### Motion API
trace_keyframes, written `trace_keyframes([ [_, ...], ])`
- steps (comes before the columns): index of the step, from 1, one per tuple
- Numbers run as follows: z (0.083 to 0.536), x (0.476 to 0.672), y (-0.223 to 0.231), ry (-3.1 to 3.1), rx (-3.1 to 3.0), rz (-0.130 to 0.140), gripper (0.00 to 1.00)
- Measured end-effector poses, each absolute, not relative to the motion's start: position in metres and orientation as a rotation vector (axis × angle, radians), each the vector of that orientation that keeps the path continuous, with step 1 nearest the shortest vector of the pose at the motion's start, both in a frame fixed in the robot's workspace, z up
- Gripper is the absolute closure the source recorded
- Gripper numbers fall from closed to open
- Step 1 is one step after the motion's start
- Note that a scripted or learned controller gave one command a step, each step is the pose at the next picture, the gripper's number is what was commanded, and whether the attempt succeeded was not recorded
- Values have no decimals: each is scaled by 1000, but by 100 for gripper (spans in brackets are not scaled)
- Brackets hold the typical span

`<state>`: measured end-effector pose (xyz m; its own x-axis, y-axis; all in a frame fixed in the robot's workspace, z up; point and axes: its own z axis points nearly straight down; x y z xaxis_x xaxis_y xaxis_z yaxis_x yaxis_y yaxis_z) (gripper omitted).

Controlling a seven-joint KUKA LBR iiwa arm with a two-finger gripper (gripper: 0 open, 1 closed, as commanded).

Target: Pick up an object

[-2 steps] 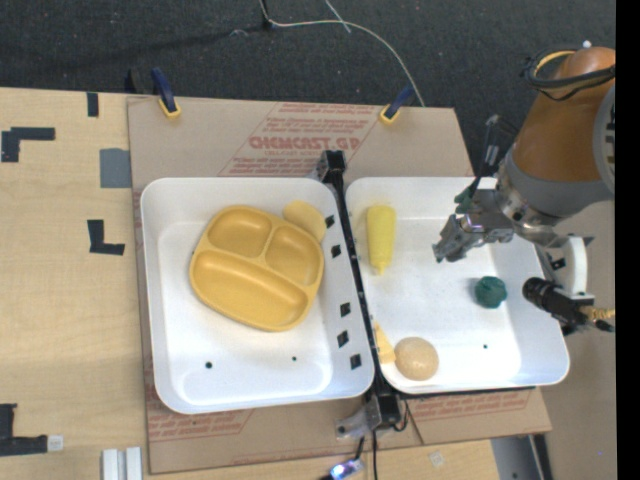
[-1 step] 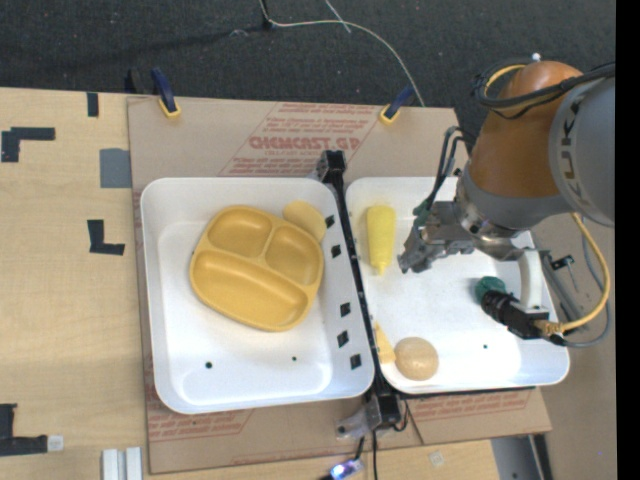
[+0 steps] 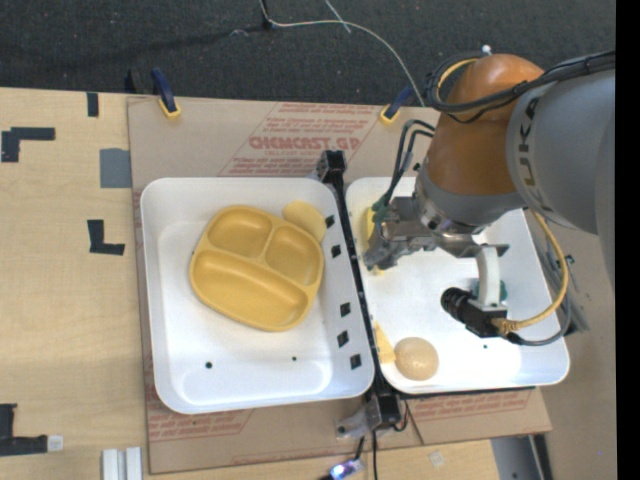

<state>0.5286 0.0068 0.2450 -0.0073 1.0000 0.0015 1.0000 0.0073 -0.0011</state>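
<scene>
The arm reaches in from the right, and its gripper (image 3: pixel 384 251) is low over the left part of the right bin (image 3: pixel 520 373), close to the divider. A small yellow-green object (image 3: pixel 368 222) lies against that bin's left wall, just beside the gripper and partly hidden by it. A tan round object (image 3: pixel 416 357) rests near the front of the right bin, well apart from the gripper. A thin yellow piece (image 3: pixel 383 342) lies by the wall next to it. The left bin (image 3: pixel 165 368) holds a yellow divided plate (image 3: pixel 257 266) and a small yellow round object (image 3: pixel 303 215).
The black divider (image 3: pixel 345 278) with clips runs between the two bins. A black part on the arm with a yellow cable (image 3: pixel 470 311) hangs over the right bin's middle. Both bins rest on a cardboard sheet (image 3: pixel 240 138) held by blue clamps (image 3: pixel 164 92).
</scene>
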Motion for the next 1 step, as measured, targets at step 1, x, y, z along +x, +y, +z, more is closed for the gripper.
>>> trace_keyframes([
  [1, 242, 517, 67, -2228, -2211, 2, 100],
])
